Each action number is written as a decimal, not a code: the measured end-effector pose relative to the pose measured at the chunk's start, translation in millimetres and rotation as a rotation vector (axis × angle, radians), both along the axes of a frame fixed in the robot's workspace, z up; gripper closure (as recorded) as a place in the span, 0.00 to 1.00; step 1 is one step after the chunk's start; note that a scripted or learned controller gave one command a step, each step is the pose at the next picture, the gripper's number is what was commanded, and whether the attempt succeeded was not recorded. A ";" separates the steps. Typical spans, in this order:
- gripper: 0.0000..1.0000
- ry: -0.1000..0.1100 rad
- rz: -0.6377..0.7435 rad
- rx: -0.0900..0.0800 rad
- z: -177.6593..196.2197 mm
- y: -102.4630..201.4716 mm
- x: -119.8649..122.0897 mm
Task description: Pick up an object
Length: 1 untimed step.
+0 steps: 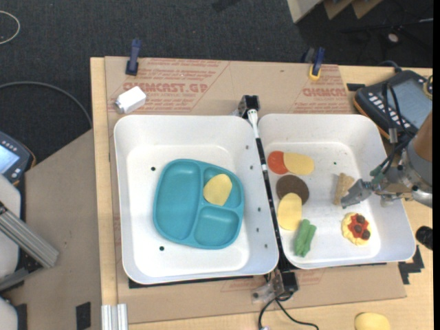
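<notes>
Tan block (342,186) (in the right bin (323,124)) not yet lifted; gripper (357,194) just beside it, touching or not unclear, finger state impossible to tell; grasp and lift remained.

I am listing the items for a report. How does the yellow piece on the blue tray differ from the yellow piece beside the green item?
The tray piece lies in the left bin, on the blue tray; the other yellow piece lies in the right bin. The tray piece touches no other item; the other overlaps a brown disc. The tray piece looks rounder, the other longer. Both are flat and yellow.
</notes>
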State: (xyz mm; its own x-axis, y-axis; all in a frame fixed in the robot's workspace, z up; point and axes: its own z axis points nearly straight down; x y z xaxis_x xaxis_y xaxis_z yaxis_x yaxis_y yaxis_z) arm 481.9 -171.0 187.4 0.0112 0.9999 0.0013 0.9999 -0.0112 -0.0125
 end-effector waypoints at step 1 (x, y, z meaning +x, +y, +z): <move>0.00 -0.008 0.010 0.000 -108.5 -9.4 24.9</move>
State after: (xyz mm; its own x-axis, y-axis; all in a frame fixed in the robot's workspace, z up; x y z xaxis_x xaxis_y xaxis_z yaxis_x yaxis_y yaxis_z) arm 506.7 -180.4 79.0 0.0014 1.0000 0.0016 1.0000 -0.0014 -0.0046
